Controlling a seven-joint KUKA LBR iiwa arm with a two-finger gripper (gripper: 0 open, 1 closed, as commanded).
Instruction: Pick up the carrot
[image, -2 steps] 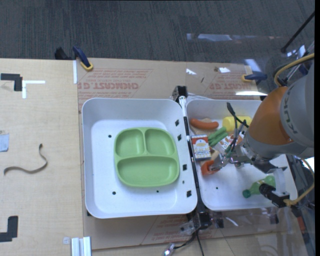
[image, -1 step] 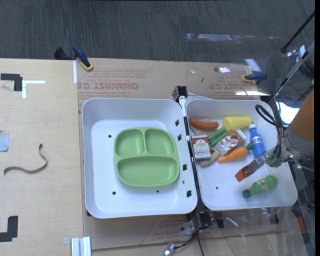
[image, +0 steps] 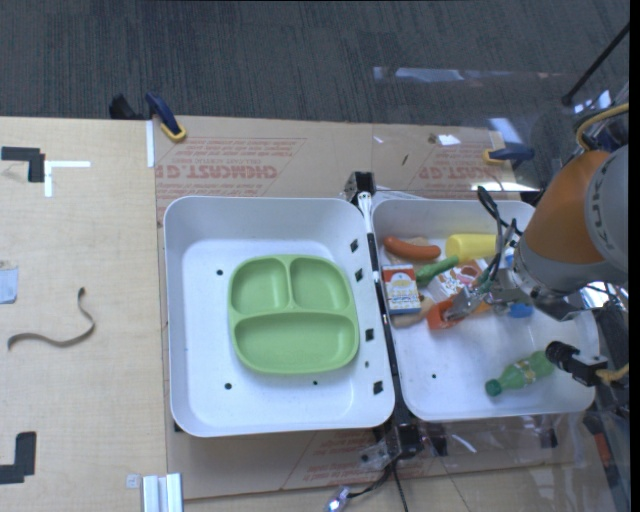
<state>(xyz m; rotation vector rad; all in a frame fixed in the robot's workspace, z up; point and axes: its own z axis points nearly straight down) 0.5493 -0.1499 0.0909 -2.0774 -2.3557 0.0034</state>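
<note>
Jaws (image: 462, 306) low over carrot (image: 440, 315) in right bin (image: 470, 400); open or closed unclear, tips blurred

Bright even overhead light, soft shadows, slightly soft focus.

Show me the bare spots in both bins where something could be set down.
Left bin: a white margin around the green plate, widest along the near edge. Right bin: the near floor, between the bottle and the left wall. Crowded: its far half, where the gripper, carrot, sausage and carton cluster.
</note>
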